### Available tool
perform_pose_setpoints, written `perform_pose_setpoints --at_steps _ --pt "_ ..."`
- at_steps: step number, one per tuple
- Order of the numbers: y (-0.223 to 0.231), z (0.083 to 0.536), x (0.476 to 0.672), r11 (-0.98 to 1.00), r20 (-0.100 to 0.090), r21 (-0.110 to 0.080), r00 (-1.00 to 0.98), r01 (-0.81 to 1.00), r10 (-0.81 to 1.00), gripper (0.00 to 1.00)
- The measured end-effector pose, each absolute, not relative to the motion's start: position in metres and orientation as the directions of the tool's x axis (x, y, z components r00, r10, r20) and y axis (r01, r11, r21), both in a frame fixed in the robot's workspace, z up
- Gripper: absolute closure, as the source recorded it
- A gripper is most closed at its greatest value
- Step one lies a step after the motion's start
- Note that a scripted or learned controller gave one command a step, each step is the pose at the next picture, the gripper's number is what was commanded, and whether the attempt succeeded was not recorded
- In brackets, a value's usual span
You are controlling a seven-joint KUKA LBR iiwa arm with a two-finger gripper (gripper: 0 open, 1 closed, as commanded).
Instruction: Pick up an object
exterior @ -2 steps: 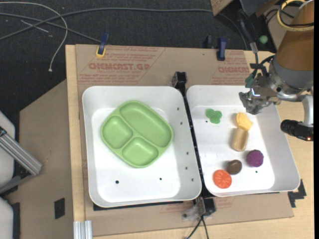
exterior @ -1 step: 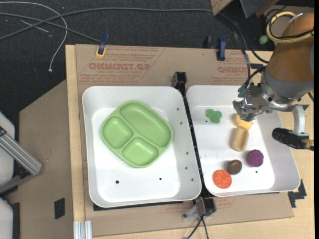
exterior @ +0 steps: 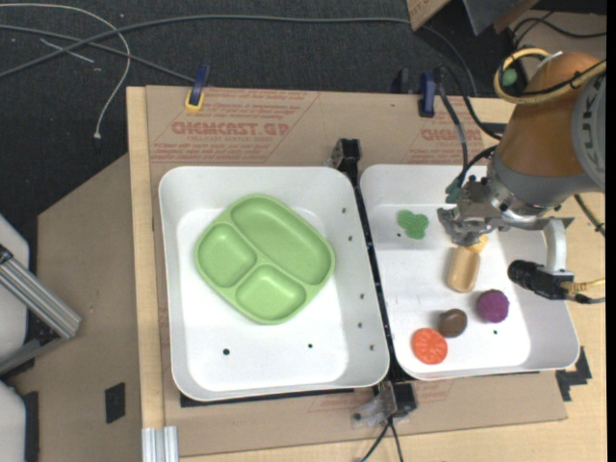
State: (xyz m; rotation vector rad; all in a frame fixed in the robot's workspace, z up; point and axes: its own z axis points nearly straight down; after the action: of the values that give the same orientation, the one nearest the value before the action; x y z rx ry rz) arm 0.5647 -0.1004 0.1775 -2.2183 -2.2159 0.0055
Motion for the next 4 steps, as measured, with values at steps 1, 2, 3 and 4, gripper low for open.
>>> perform_pose_setpoints --at_steps 1,2,3,4 --pt "-0.107 0.118 0.568 -0.001 0.002 -0.007 0.001 1.0 1.0 0.0" --pt "-0.106 0.132 0.569 -0.001 0.002 0.0 0.001 1.0 1.0 1.0" --pt "-0.1 0.189 0.563 0.001 0.0 0.005 -0.001 1.0 1.0 1.0" --pt "-0.1 0.233 0.566 0.001 -0.001 0.006 -0.001 1.0 1.0 1.0"
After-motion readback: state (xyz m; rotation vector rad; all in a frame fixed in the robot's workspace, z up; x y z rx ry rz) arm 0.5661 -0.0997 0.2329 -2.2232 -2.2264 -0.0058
